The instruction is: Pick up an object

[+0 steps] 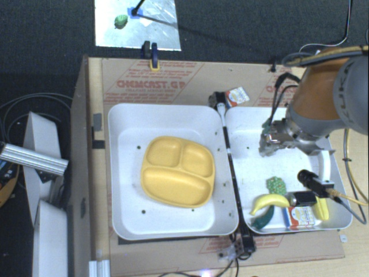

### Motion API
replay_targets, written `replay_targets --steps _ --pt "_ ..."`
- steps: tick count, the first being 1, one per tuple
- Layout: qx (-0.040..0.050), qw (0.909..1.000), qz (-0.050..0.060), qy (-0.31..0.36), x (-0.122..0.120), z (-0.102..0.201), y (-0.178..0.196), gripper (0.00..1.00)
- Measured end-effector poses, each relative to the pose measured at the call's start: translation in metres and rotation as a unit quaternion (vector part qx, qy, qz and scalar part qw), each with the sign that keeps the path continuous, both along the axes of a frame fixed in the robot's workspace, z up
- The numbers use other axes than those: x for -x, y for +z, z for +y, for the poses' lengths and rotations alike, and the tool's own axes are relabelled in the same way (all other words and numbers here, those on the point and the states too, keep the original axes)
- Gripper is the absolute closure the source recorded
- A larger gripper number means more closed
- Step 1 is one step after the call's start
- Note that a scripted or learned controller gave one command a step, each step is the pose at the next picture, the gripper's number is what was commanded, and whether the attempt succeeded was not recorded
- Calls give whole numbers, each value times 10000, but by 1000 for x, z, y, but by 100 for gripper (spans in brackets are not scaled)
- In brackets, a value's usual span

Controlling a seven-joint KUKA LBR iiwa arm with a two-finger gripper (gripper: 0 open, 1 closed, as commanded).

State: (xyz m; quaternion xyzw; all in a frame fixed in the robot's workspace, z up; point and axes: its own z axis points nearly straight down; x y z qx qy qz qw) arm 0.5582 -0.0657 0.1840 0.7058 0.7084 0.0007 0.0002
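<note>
We see the gripper (271,145) low over the right bin's (245,133) far half, apart from the banana (270,201); jaw state we cannot tell.

Dark carpet floor (259,16) surrounds a cardboard-topped bench (173,79). A shiny sheet (138,16) lies beyond it; a white box (43,154) and cables (17,105) sit left.

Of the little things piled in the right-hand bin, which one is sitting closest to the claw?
The small green bumpy piece. It lies nearer the claw than the yellow banana, the dark teal piece or the small carton, which sit lower by the bin's front edge.
</note>
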Motion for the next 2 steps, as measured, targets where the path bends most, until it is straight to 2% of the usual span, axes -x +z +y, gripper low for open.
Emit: replay_targets --steps 1,2 --pt "4 10000 2 -12 30 -12 0 100" --pt "3 10000 2 -12 30 -12 0 0"
